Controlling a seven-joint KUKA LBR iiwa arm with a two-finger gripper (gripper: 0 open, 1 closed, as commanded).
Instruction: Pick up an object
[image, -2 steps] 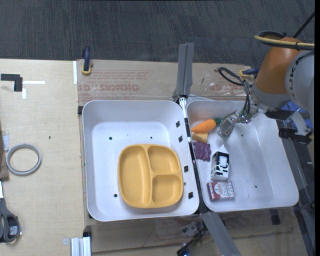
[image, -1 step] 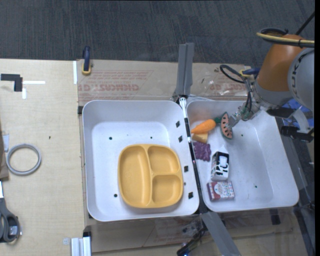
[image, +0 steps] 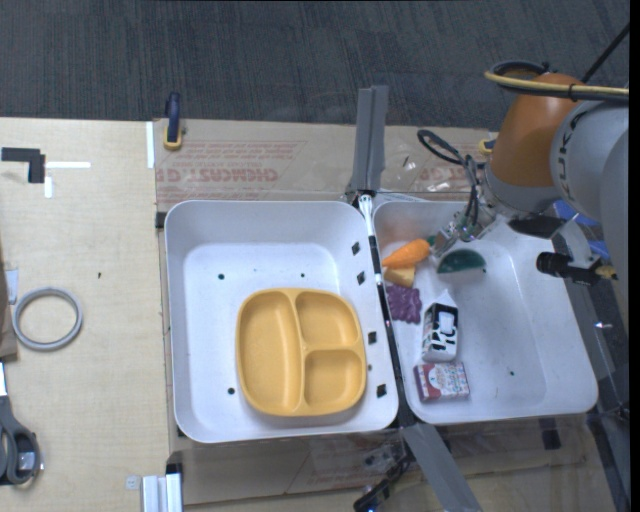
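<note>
Two white bins sit side by side on the tabletop. Taking the right bin as landmark: nearest the camera inside it lies a red packet, just beyond that a black-and-white carton, and a purple piece toward its left wall. Farther back lie a carrot and, beside it, a dark green object. The tool hangs at the far end, just above the green object; whether it is parted or closed cannot be told. Left of this bin, the other bin holds a yellow tray.
</note>
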